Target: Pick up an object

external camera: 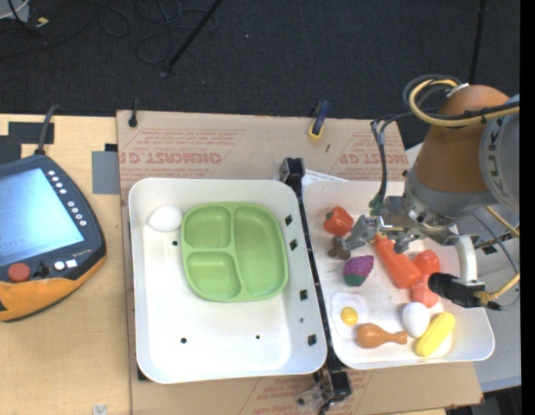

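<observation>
Scene: A grey robot arm [461, 158] with an orange band reaches in from the right over two shallow white bins on a bench, seen from above at a slant.

Gripper: The gripper [364, 229] hangs low over the right bin [483, 340], among the toy food. Its fingers are small and dark against the clutter, and whether they are spread or pressed together cannot be made out. Nothing can be seen held between them.

Nearest objects: An orange-red piece [339, 220] lies just left of the gripper, a small brown piece [339, 251] just below it, and a purple fruit [358, 269] a little lower. A long carrot [397, 263] lies just to its right, slanting across the bin.

Rest of the right bin: A fried egg [347, 309], a drumstick [378, 335], a white egg [415, 318], a yellow banana [435, 335] and a red piece [425, 261] sit toward the near side.

Left bin: The left bin [224, 344] holds a green divided plate [232, 252] and a white ball [164, 219], both well apart from the arm.

Bench: A control tablet [38, 232] rests at the far left.

Progress: By the look of it, the reach is made but the pick is not. Every item appears to lie on the bin floor.

Left to do: Judging from this, the gripper has yet to close on one piece, probably among the three nearest, and lift it clear.

Risk: The pieces crowd close, so a closing grip may nudge a neighbour.
</observation>
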